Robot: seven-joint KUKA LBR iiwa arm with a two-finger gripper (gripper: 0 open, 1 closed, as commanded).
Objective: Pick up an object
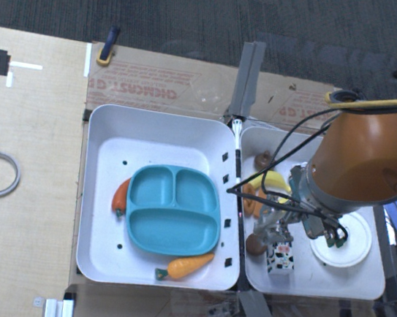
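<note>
The end effector [277,228], grip state indiscernible, hovered in the right bin [313,282] above the cow-patterned carton [281,261]; a centred, vertical descent seemed advisable.

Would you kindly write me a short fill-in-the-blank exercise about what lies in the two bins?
1. The blue divided plate lies in the ____ bin as the camera sees it.
2. Two toy carrots touch the plate's edge; their colour is ____.
3. The round white dish lies in the right bin, near its ____ wall.
4. The arm's tool hangs over the ____ bin.

Missing words: left; orange; right; right
</note>
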